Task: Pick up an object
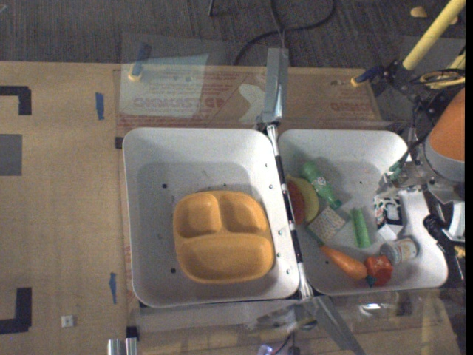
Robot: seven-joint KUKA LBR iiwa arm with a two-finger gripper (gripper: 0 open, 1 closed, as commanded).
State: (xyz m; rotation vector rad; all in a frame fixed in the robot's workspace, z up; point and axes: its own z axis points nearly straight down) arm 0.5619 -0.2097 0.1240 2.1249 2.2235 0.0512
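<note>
The right bin (347,150) holds several small items: a green bottle (319,183), a red and yellow-green round piece (301,199), a pale packet (327,224), a green stick (361,228), an orange carrot (343,261), a red block (380,270), a small grey can (400,251) and a black-and-white carton (389,212). My gripper (397,174) hangs over the bin's right side, just above the carton and a little to its upper right. The view shows nothing caught in it. The grey arm with its orange band (452,135) comes in from the right edge.
The left bin (148,161) holds an orange divided plate (222,236). A metal rail (275,87) runs between the bins toward the back. A yellow pole (436,26) and cables lie at the upper right. Brown board surrounds both bins.
</note>
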